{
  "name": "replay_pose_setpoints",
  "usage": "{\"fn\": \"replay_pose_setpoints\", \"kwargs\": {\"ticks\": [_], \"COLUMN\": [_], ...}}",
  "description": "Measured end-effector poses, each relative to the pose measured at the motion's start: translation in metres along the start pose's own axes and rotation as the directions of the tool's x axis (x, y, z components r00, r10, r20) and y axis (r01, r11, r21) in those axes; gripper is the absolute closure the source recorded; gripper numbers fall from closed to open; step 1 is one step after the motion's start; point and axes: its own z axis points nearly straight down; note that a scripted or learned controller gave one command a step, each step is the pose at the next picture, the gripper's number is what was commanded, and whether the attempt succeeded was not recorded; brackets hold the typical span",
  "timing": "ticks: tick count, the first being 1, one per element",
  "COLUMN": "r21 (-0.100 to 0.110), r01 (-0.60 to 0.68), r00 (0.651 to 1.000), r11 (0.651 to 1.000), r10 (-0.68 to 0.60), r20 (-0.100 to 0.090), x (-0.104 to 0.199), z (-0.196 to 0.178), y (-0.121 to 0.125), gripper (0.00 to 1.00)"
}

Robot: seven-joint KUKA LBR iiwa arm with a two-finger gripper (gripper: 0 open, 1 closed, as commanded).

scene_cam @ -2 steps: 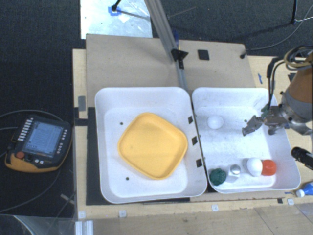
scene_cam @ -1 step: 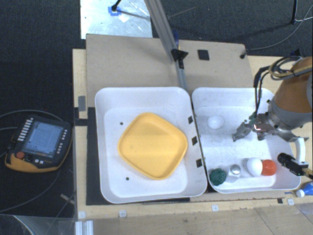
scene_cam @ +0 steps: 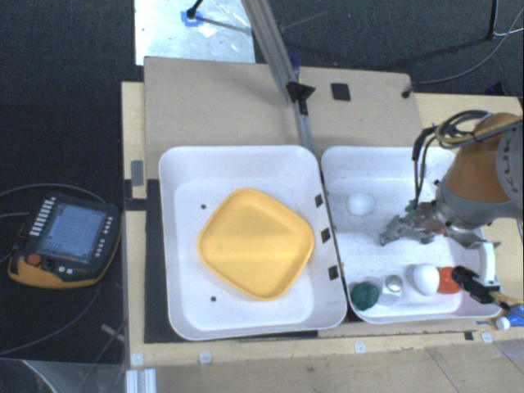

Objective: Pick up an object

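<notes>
Camera view, looking down on the counter (scene_cam: pixel 229 97). The left bin (scene_cam: pixel 173 244) has one thing in it, a yellow squarish plate (scene_cam: pixel 255 242) lying flat and turned diamond-wise, roughly in the middle.

The right bin (scene_cam: pixel 385 160) is the busy one. A small white ball (scene_cam: pixel 359 204) sits in the upper left part. Along the near wall there's a row: a dark green lump (scene_cam: pixel 365 294) in the corner, a little silver thing (scene_cam: pixel 394 284) just beside it, then a white egg-shaped object (scene_cam: pixel 425 278) touching an orange-red piece (scene_cam: pixel 447 280).

The arm comes in from the right, and the pincer (scene_cam: pixel 386 237) is low over the middle of the right bin, pointing left, between the ball and that row. Honestly can't tell how far open it is from this angle, and I see nothing caught in it.

Off to the left, on the dark floor, lies a yellow-edged handheld controller (scene_cam: pixel 61 244).
</notes>
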Motion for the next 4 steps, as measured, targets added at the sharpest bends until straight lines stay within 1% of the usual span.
{"fn": "replay_pose_setpoints", "kwargs": {"ticks": [1,2,3,4], "r21": [-0.004,-0.006,-0.007,-0.005], "r01": [-0.001,-0.001,-0.001,0.000], "r00": [1.000,1.000,1.000,1.000], "r11": [1.000,1.000,1.000,1.000], "r10": [0.001,0.001,0.001,0.000], "r20": [0.001,0.002,0.002,0.001], "x": [0.000,-0.006,-0.011,-0.011], "z": [-0.012,-0.058,-0.112,-0.139], "y": [0.001,-0.004,-0.012,-0.011], "gripper": [1.00,1.00,1.00,1.00]}}
